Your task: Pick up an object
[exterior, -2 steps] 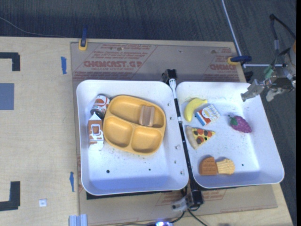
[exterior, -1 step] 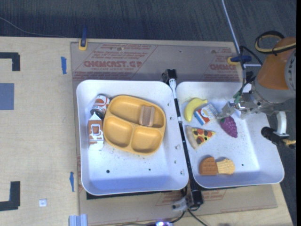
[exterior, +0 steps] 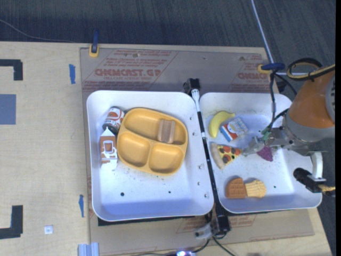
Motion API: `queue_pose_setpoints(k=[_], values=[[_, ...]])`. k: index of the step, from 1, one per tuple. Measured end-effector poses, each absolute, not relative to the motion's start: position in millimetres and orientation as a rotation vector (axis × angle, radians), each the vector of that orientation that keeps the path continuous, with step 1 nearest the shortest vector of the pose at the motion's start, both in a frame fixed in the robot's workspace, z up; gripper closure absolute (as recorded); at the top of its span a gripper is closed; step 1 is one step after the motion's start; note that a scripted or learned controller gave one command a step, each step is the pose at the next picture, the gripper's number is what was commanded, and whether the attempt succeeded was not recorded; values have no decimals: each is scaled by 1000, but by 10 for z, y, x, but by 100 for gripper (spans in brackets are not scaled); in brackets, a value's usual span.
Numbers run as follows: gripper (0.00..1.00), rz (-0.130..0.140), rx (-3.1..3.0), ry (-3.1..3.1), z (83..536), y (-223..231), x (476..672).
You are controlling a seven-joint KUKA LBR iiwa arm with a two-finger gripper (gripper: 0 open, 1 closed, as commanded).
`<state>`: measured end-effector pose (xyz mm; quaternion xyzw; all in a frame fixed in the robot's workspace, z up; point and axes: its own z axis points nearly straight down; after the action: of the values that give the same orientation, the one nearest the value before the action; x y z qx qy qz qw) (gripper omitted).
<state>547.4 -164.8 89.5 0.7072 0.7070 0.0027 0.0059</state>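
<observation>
Across the bench sit two shallow white bins, side by side. One yellow plastic divided plate [exterior: 151, 140] with three compartments lies in the left bin [exterior: 144, 199], and a single small brown block [exterior: 165, 130] rests in its upper right compartment. Beside the plate's left edge are two small packages: a red and white round can [exterior: 112, 119] and, just below it, an orange and white carton [exterior: 108, 148].

Five toy foods lie in the right bin [exterior: 277, 193]: one yellow toy banana [exterior: 218, 121], one white packet with red and blue print [exterior: 233, 128] touching it, one toy pizza slice [exterior: 226, 154], one brown and yellow waffle-like toy [exterior: 245, 188] near the front wall, and one small purple piece [exterior: 265, 153].

Reaching in from the right, the grey arm with its orange band [exterior: 313, 108] hangs low over the right bin, wrist bent toward the bin's middle. Its gripper [exterior: 259, 142] sits just above the purple piece and right of the pizza slice. The purple piece looks like a small, pointed scrap of plastic, possibly touching the fingertips, but the view is too blurred there; I cannot tell whether the fingers are apart or closed on anything.
</observation>
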Motion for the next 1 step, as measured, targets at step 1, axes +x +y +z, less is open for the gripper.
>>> queue_pose_setpoints(k=[1], values=[[100, 6, 2208, 2201, 1011, -1691, 5485]])
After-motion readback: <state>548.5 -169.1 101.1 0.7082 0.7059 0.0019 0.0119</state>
